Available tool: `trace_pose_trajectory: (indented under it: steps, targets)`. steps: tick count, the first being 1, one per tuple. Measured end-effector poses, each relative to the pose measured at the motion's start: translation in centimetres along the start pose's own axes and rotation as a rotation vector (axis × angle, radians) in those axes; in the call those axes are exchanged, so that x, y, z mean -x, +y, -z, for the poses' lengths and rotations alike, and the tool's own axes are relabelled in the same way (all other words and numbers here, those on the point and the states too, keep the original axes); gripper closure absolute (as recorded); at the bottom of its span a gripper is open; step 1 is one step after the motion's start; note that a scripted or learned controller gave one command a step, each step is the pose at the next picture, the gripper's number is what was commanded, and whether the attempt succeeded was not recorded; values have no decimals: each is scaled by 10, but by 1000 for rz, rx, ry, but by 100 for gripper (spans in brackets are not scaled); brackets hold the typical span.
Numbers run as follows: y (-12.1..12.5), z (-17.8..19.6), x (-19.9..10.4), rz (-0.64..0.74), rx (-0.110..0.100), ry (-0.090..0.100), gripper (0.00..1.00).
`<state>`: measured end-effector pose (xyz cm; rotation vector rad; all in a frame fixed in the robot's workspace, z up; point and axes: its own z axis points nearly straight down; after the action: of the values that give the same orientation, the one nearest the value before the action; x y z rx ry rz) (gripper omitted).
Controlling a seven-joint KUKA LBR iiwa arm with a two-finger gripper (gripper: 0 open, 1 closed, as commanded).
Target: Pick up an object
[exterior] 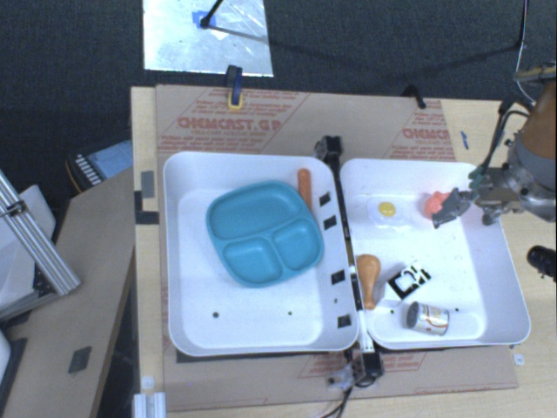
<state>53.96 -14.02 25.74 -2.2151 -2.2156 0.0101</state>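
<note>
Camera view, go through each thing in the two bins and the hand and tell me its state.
Blue divided plate: flat, right way up, left bin.
Orange stick: lying beside the plate.
Can: on its side, right bin.
Wooden piece: lying by the divider.
Yellow piece: lying flat.
Orange-red object: beside the hand.

Tray (pixel 261 233) in left bin (pixel 187 320); can (pixel 426 319) right.

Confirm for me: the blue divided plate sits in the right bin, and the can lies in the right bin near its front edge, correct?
Not quite. The camera view shows the blue divided plate in the left bin, not the right one. The can does lie in the right bin near its front edge.
</note>
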Motion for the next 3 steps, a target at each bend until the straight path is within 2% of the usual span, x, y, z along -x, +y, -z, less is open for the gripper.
trace_pose_trajectory:
  steps: [1,2,3]
  targets:
    - [2,7,-1,3,12,-2,0]
    - [4,-55,0,1,9,-1,0]
    - [-1,-98,-2,1,10,-1,0]
